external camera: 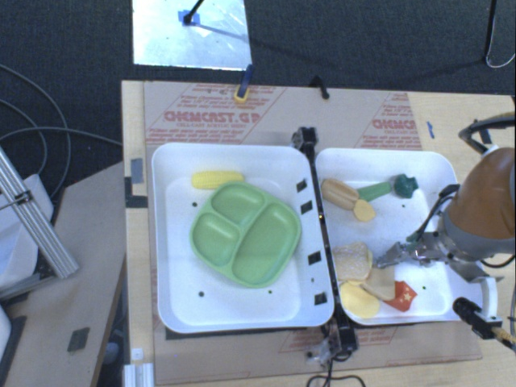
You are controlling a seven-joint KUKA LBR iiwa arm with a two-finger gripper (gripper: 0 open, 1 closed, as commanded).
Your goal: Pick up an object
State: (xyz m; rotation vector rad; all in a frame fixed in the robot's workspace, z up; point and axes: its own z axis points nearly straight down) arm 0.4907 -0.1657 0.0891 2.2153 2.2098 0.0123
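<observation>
Reaching in low from the right, the arm is in the approach step, and you can see the gripper hanging over the right bin with nothing between its fingers; whether those fingers stand parted or drawn together, you cannot tell from this slant, so treat the grasp as not yet made. Start with what lies nearest the front rim: a yellow round piece sits at the bin's front left corner, touching a tan wedge that runs into a red piece just beside it. Right behind them a pale bread slice lies against the divider side, and the gripper tip points at the gap between that slice and the red piece, close to both. That cluster is the likely target, I judge, so your next move calls for a short descent and a closing squeeze on one item alone; crowding may spoil it, since the pieces touch each other. Farther back in the same bin a tan bun-shaped toy and a green-handled tool lie well apart from the gripper. Across the divider, the left bin carries a green sectioned plate, with a yellow corn cob just behind it, far from the arm's reach at present.
</observation>
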